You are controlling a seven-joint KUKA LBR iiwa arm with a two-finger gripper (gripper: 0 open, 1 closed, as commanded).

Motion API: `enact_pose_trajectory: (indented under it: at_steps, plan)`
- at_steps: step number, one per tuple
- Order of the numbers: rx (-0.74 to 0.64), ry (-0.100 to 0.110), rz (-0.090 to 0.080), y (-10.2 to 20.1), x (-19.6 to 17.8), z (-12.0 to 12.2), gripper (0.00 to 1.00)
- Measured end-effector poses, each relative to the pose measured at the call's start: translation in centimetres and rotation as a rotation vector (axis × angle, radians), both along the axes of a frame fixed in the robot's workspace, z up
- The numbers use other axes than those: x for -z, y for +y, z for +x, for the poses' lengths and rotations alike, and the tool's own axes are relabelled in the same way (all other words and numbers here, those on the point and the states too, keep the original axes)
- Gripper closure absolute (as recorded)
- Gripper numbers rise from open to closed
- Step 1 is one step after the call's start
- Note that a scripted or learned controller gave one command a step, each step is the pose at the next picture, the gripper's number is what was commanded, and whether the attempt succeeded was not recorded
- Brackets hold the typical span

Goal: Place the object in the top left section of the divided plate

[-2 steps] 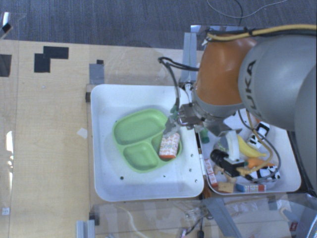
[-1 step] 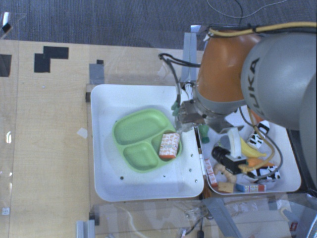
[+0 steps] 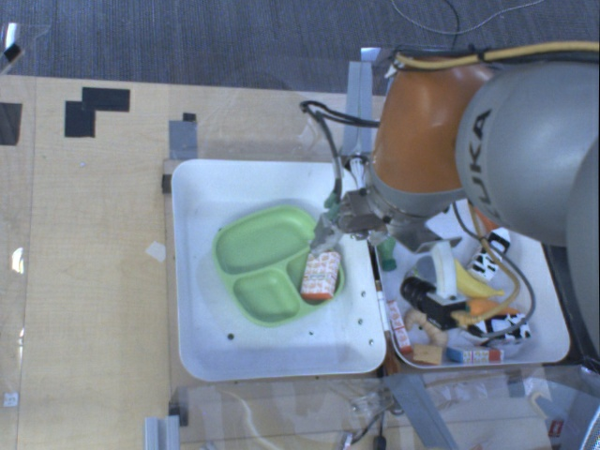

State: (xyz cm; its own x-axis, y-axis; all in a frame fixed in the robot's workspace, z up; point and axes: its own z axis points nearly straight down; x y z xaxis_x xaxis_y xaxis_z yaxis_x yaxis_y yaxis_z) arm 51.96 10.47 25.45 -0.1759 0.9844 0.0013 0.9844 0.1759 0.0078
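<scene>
Over the left white bin (image 3: 202, 345), the end effector (image 3: 327, 235), whose grip state I cannot tell, hangs just above a patterned packet (image 3: 320, 276) lying in the right section of the green divided plate (image 3: 258, 242).

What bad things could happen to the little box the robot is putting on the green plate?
1. The little box sits over the right-hand section of the green plate, not the top left one, so if let go here it would likely land in the wrong spot.
2. It is near the plate's right rim, so it might tip off into the white bin.
3. The claw hangs close above the plate and could bump it.
</scene>
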Motion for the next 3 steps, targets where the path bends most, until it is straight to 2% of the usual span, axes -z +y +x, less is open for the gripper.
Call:
enact_pose_trajectory:
  at_steps: [3]
  plan:
    - [0.0,0.0,0.0,0.0,0.0,0.0,0.0]
